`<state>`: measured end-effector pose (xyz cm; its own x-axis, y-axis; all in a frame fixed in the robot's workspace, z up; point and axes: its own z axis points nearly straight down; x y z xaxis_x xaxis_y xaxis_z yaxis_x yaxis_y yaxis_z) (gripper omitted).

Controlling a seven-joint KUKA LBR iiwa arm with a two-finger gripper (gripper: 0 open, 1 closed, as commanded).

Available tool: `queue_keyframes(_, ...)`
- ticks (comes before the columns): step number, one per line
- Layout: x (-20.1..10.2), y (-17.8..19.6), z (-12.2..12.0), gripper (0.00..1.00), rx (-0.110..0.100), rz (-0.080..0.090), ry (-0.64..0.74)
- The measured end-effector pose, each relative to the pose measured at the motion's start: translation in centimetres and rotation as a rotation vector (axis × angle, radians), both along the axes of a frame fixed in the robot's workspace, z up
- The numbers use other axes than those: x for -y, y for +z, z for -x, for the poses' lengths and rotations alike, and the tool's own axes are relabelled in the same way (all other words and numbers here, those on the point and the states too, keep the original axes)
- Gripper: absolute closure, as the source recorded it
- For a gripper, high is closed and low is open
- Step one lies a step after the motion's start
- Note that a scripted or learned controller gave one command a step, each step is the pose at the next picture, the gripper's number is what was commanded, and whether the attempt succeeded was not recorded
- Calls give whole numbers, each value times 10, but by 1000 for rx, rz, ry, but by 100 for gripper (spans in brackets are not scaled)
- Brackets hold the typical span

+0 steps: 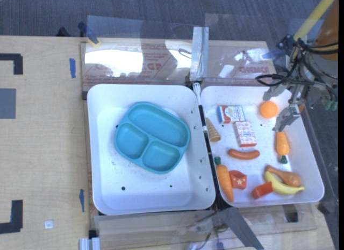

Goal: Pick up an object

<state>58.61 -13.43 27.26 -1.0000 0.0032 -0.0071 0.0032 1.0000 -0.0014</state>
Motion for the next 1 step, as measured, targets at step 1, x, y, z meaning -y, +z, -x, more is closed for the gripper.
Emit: queue_keyframes(1, 30, -144, 72, 0, -15, -4, 78)
